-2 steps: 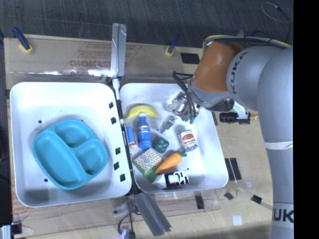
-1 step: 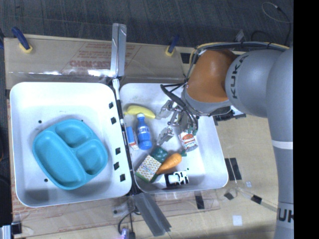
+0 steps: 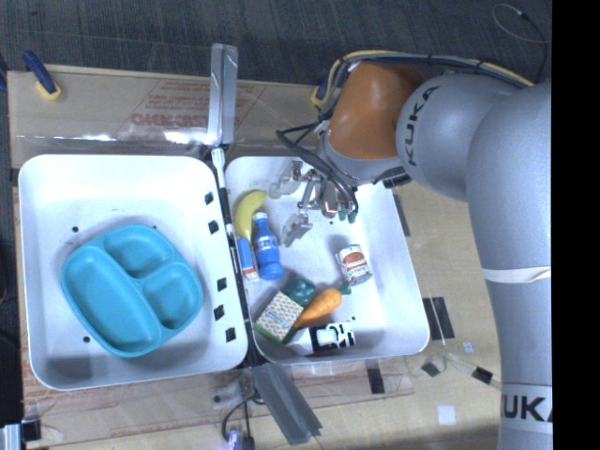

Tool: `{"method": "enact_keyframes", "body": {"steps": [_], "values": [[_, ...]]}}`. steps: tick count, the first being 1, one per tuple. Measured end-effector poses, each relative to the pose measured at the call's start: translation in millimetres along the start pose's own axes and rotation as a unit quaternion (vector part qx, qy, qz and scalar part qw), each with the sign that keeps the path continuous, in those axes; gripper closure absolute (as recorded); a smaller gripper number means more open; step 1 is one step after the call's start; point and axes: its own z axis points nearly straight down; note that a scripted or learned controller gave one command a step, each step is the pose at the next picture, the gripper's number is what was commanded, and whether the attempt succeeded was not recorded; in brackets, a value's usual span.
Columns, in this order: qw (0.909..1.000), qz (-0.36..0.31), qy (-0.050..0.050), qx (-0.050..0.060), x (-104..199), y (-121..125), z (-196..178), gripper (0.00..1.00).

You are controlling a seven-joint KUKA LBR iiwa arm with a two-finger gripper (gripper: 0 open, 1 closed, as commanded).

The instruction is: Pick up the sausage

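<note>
Right now I see the arm (image 3: pixel 469 148) reaching in from the right, with its orange band (image 3: pixel 370 106) over the far end of the right bin (image 3: pixel 398 322). The gripper (image 3: pixel 291 209) hangs above the upper part of that bin, just right of the banana (image 3: pixel 247 209). Its two metal fingers (image 3: pixel 284 187) look spread apart, and I see nothing between them.

I cannot pick out the sausage for certain. My best candidate is the slim reddish piece (image 3: pixel 247 257) lying along the bin's left wall, below the banana and touching the blue bottle (image 3: pixel 266 248). It sits down and to the left of the gripper, apart from the fingers.

Further down the bin, a carrot (image 3: pixel 319 305) lies at a slant beside a small patterned box (image 3: pixel 278 317), with a dark green item (image 3: pixel 301 291) just above them. A small red and white can (image 3: pixel 353 263) rests near the middle, and a black and white item (image 3: pixel 334 336) sits near the front wall.

A blue divided plate (image 3: pixel 131 289) lies in the left bin (image 3: pixel 56 181).
</note>
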Motion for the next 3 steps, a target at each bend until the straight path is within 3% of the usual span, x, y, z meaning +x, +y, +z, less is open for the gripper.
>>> {"method": "enact_keyframes", "body": {"steps": [1, 2, 3], "values": [[0.9886, -0.150, 0.002, 0.000, 71.0, 19.0, -59.6, 0.00], [0.9885, -0.151, 0.001, -0.001, 69.8, 19.6, -70.1, 1.00], [0.9218, -0.388, 0.003, -0.001, 87.8, 0.1, 1.3, 1.00]]}}
